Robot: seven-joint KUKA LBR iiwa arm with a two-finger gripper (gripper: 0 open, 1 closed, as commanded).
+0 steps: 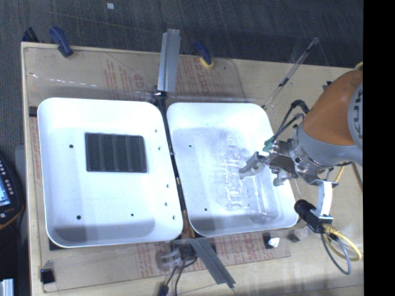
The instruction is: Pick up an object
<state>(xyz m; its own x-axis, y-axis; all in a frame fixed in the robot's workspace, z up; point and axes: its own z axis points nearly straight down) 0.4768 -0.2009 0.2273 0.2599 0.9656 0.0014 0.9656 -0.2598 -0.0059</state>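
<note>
A clear plastic item (233, 187), hard to make out against the white floor, lies in the right bin (185, 122), right of its middle. My gripper (254, 165) hangs low over that bin's right side, right at the clear item's upper right edge. Whether it touches the item cannot be told. A dark grey ridged rectangle (115, 152) lies flat in the left bin (55, 116), a little above its centre and far from the gripper.
A metal bar (168, 60) runs up from the gap between the bins. Blue clamps (60, 42) (202, 53) sit on the bench's back edge. Cables and a yellow loop (338, 246) lie at the right, beside the right bin.
</note>
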